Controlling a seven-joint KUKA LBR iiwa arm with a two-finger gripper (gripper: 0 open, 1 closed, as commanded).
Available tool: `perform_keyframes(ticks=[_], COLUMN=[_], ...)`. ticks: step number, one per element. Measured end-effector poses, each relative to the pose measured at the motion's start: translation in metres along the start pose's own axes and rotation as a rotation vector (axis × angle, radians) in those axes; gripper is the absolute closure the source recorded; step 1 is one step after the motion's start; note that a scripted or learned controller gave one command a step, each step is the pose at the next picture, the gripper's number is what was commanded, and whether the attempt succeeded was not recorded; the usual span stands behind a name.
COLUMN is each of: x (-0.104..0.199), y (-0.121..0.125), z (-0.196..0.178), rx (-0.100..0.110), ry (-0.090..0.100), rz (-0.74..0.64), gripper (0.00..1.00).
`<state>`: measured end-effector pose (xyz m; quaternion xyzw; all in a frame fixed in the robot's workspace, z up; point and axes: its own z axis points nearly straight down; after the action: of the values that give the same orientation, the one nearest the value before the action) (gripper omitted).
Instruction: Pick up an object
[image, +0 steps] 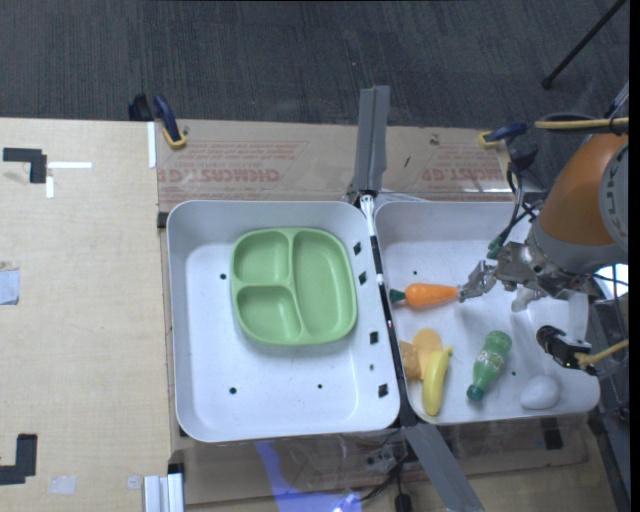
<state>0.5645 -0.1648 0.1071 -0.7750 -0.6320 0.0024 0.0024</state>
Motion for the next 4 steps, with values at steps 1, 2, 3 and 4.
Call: perform_keyframes(ticks=[1,2,3,4], x=[0.062,0.072,0.053,0.079], y=[-0.014,0.062,0.023,0.052], z=[0.019,0.018,0.017,0.017], rx=[0.001,-0.001,-0.003,-0.002], ry=[0.0,-0.002,-0.001,-0.004], rz=[0.039,0.108,0.119,-0.014], gripper=[0.0,0.0,0.0,0.0])
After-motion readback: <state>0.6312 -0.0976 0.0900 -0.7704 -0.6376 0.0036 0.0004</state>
